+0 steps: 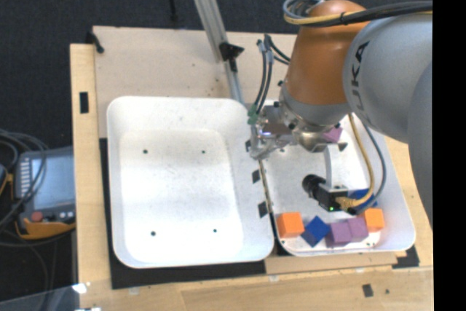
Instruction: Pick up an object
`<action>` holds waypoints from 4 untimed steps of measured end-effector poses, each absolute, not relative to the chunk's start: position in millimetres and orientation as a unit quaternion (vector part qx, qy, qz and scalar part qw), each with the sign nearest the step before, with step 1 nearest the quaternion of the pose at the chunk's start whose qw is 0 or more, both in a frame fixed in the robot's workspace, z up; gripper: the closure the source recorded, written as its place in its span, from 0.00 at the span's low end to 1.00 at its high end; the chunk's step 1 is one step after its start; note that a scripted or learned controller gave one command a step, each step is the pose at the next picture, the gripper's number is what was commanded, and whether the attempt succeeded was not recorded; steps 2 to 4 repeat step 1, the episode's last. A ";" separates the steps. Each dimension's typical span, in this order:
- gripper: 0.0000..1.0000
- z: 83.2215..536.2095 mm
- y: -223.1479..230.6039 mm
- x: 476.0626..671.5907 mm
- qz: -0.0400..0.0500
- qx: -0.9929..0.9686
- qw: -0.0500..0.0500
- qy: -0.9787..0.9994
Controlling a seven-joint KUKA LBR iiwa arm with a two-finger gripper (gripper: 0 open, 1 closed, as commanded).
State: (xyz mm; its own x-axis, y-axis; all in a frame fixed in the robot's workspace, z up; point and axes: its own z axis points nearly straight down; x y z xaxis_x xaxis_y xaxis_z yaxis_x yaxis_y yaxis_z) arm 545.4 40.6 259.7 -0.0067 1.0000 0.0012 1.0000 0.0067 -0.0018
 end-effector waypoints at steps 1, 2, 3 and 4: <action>1.00 253.3 78.7 529.4 0.001 -0.705 0.001 -0.709; 1.00 253.3 78.7 529.4 0.001 -0.705 0.001 -0.709; 1.00 253.3 78.7 529.4 0.001 -0.705 0.001 -0.709; 1.00 253.3 78.7 529.4 0.001 -0.705 0.001 -0.709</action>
